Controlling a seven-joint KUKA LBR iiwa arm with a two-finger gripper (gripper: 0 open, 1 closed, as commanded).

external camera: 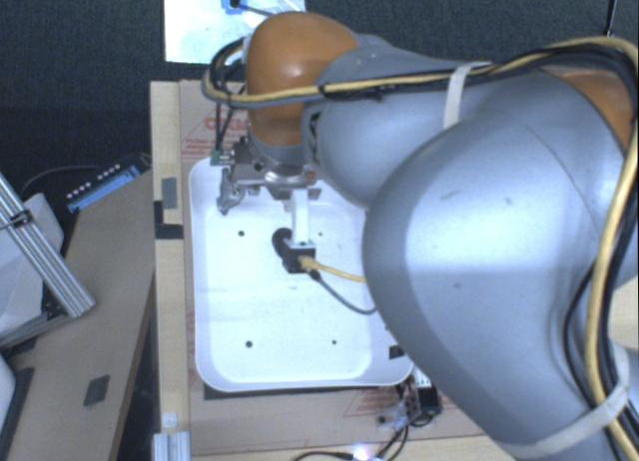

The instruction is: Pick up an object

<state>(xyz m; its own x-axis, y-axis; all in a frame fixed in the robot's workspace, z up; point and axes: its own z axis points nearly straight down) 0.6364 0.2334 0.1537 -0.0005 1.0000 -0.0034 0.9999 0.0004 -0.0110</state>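
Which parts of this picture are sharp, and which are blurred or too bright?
In the camera view, the grey arm, close to the lens, looks soft and hides much of the bench. In the same view the white bin is sharper, its floor bright and nearly washed out, though the small dark dots on it stay clear. A pale sheet at the top glares against the dark surround.

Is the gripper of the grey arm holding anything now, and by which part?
It cannot be told. The metal gripper hangs over the far left corner of the shallow white bin, but its tip is too small and blurred to judge.
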